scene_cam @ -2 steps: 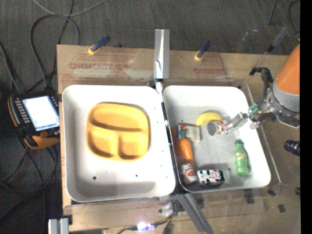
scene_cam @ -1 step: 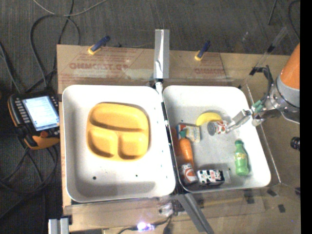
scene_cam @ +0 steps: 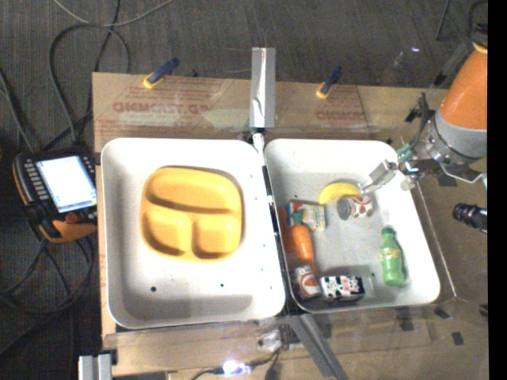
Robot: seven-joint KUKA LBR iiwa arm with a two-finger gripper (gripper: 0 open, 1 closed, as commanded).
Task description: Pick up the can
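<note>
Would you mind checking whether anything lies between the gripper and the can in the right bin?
Nothing visible does. The gripper hangs just above and to the right of the can. The banana lies against the can's upper left, off that path.

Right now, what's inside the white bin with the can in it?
Inside the right bin lie the can, a banana, a carrot, a green bottle and a dark carton. The pincer hovers beside the can. Whatever lies underneath them is covered.
</note>
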